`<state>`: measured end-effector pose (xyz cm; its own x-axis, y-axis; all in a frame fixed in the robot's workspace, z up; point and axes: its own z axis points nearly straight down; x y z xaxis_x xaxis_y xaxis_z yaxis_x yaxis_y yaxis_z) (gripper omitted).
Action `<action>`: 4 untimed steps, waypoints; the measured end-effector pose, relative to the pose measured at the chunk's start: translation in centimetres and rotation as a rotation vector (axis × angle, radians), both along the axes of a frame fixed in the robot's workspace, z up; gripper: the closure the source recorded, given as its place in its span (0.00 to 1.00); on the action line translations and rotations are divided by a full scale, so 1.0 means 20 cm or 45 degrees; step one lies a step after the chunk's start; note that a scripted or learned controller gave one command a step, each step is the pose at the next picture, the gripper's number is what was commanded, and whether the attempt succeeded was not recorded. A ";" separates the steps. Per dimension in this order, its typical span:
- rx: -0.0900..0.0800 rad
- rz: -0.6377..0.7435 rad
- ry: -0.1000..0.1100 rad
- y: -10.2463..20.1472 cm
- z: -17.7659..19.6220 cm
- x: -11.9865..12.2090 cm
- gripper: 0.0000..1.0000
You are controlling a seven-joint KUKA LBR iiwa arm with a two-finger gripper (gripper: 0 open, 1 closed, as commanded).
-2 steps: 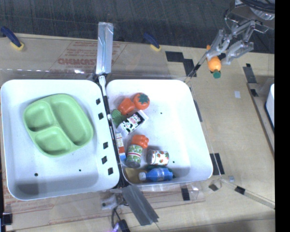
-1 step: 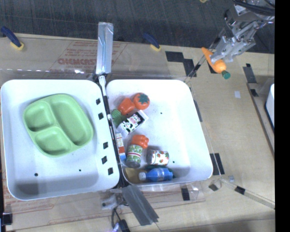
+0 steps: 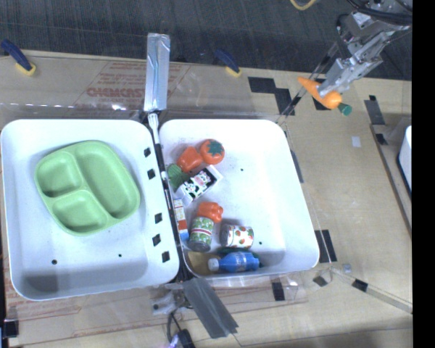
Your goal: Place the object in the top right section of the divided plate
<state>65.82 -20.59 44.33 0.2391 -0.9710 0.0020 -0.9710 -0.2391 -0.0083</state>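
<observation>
- Clearly, the gripper [image 3: 333, 85] was seen at the upper right of the camera view, raised beyond the far right corner of the right bin [image 3: 275, 187], over the bare bench [image 3: 362, 216].
- An orange carrot-shaped toy [image 3: 322, 94] with a small green tip was pinched between the gripper's fingers; the grip looked firm, though the fingertips were small and partly blurred, so the exact contact could only be judged roughly.
- The toy was thus held directly at the fingertips, lying across them at a slant, well apart from both bins.
- The green divided plate [image 3: 87, 185] was set in the left bin [image 3: 29, 267], far to the left of the gripper and the toy.
- In the right bin a cluster was gathered along the left wall and near edge: a red tomato-like toy [image 3: 201, 153], a black-and-white carton [image 3: 197, 185], two small cans [image 3: 219, 234] and a blue bottle [image 3: 235, 262].
</observation>
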 end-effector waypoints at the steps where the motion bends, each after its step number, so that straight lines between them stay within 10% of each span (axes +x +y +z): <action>1: 0.002 0.287 0.012 0.03 -0.01 -0.02 1.00; 3: -0.006 0.975 0.000 0.18 -0.01 0.00 1.00; 4: -0.007 0.939 -0.007 0.18 0.00 0.00 1.00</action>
<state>65.85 -16.96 44.30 0.8301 -0.5576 0.0090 -0.5575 -0.8301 -0.0095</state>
